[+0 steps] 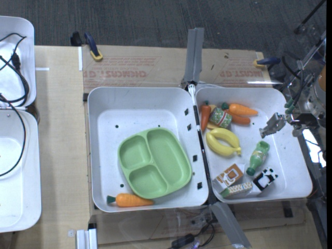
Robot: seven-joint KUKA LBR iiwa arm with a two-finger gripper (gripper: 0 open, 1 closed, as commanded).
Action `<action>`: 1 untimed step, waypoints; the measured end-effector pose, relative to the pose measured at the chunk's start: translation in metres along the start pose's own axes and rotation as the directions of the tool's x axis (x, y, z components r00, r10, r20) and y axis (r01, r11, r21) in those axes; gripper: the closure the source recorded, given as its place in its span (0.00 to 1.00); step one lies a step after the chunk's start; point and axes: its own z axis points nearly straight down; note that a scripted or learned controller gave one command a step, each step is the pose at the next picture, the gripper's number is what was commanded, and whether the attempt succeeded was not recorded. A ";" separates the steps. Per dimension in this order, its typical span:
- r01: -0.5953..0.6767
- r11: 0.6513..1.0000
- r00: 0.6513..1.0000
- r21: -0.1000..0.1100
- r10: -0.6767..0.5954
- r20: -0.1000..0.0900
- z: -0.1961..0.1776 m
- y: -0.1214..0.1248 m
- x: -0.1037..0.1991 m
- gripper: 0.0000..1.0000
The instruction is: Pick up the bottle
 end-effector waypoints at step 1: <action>0.065 0.998 0.998 0.000 -0.065 -0.001 0.134 0.010 -0.020 0.00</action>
